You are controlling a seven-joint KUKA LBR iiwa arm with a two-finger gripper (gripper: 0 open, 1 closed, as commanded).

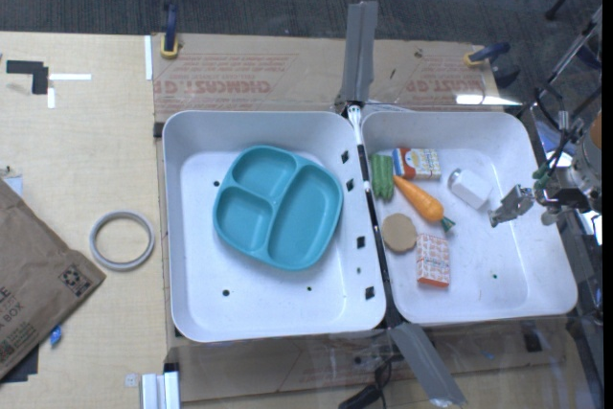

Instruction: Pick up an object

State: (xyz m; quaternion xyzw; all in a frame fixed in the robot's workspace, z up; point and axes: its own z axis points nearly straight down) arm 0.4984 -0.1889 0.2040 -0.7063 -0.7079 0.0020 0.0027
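The right bin (536,302) holds several small items. A green pod (382,175) lies by its left wall. Beside the pod sit a red and white carton (418,164) and an orange carrot (420,198). A round tan disc (398,232) and an orange packet (433,261) lie nearer the front. A white lump (469,188) rests toward the right. My gripper (522,204) hangs over the right side of this bin, just right of the white lump and apart from it. Nothing shows in its grasp.
A teal divided plate (278,206) lies in the left bin (192,302). On the bench to the left are a roll of tape (122,238) and a brown cardboard box (34,278). A grey divider post (360,53) stands behind the bins.
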